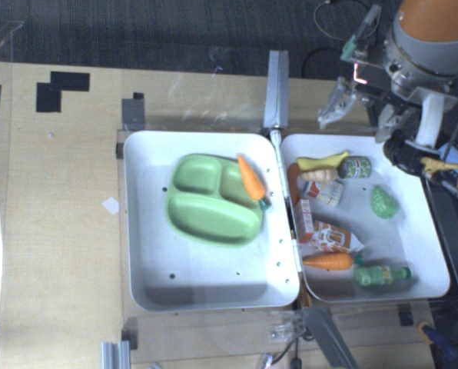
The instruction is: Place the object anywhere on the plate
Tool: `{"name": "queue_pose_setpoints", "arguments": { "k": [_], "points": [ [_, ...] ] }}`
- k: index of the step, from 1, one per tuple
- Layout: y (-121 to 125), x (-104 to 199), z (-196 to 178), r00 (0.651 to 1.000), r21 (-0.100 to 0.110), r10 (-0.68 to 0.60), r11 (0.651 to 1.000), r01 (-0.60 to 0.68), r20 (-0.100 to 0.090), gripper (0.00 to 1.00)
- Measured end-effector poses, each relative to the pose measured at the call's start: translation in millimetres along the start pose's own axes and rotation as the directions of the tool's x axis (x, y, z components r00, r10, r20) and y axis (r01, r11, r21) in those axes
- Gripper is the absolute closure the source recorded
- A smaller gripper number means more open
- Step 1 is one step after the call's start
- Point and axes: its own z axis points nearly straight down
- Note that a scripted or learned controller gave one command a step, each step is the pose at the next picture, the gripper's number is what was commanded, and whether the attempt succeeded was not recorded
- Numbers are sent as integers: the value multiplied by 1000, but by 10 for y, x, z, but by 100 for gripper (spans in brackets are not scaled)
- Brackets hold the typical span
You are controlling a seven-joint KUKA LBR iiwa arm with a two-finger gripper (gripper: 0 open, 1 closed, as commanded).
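Note:
A green divided plate [210,200] lies in the left bin [148,275]. An orange carrot [250,177] rests on the plate's right side, its green end pointing at the bin's middle wall and hanging over the rim. My gripper [360,114] hovers above the back edge of the right bin [433,271], well away from the plate. Its fingers are spread open with nothing between them.
The right bin holds several items: a yellow banana [325,161], a green can [357,167], a red-and-white packet [329,238], a second carrot [329,262], a green bottle [380,275] and a green lumpy fruit [383,204]. A metal post [276,91] stands behind the bins.

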Motion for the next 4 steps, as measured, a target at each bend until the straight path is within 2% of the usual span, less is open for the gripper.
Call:
{"name": "queue_pose_setpoints", "arguments": {
  "k": [1, 2, 3, 4],
  "points": [
    [0, 0, 0, 1000, 0, 0, 1000, 0, 0, 0],
    [-342, 292, 391, 999, 3, 40, 999, -40, 1, 0],
    [-44, -399, 1, 997, 0, -72, 997, 72, 0, 0],
    [-45, -396, 3, 997, 0, -73, 997, 73, 0, 0]
  ]
}}
